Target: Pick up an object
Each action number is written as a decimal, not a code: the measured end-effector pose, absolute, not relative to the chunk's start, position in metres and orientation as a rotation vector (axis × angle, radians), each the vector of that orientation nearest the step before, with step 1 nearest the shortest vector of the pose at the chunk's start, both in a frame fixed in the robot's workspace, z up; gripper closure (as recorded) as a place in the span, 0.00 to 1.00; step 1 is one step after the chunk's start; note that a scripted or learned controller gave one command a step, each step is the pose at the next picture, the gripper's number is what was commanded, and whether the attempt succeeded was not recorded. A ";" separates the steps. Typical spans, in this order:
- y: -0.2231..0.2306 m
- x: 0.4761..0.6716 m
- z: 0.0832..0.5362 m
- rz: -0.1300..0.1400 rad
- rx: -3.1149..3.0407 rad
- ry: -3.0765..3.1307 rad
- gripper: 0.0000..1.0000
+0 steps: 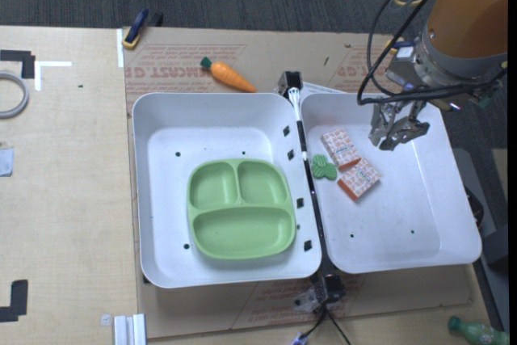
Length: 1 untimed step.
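In the right bin lie two small orange-and-white packets, one nearer the back and one just in front of it. A small green toy rests beside them near the bin's left wall. My gripper hangs over the back of the right bin, to the right of the packets and apart from them. Its fingers stand slightly apart with nothing between them.
The left bin holds a green divided plate. A toy carrot lies on the cardboard behind the bins. A blue-and-yellow item sits at the back left, a tape ring at the far left, and a green bottle at the bottom right.
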State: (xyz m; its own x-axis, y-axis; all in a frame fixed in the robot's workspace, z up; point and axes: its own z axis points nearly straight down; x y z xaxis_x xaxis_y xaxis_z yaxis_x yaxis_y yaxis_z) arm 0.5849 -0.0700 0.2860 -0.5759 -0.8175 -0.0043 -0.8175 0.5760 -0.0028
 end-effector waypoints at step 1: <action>-0.109 0.565 0.228 0.000 -2.087 2.343 1.00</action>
